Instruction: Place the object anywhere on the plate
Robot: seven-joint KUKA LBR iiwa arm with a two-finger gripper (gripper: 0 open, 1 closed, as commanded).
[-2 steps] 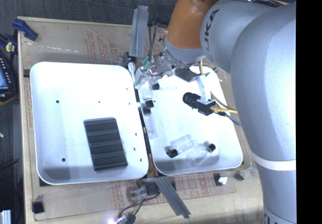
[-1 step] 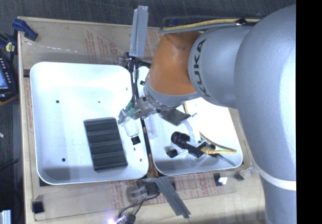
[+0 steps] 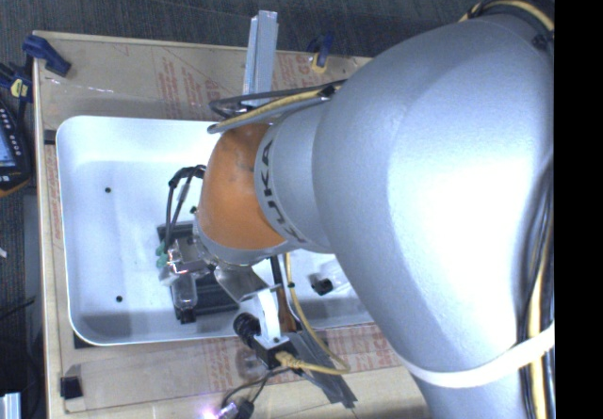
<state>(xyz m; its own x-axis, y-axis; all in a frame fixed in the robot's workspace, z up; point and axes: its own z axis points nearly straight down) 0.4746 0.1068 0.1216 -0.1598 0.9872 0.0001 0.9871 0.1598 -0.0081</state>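
Gripper (image 3: 186,283) low inside the left white bin (image 3: 94,248), near its front wall, seen as a dark block with black cables looping up beside it. Parted or closed: impossible to tell from this angle, and nothing visibly clamped. Above it, orange band (image 3: 236,196) of the wrist, then the bulky grey arm (image 3: 424,182) reaching in from the right and covering most of the bench's right side. Small dark piece (image 3: 323,287) lying on the bin floor just right of the wrist, apart from the gripper; possibly the task's object, though too small and too hidden to say for sure. Tiny green-and-red speck (image 3: 164,255) beside the gripper's upper left edge, unclear what. Two dark dots (image 3: 108,189) on the bin's bare floor, well to the left. Beyond the bin, brown bench board (image 3: 141,78), upright metal post (image 3: 262,45) at its back edge, blue clamp (image 3: 43,52) at the back-left corner.
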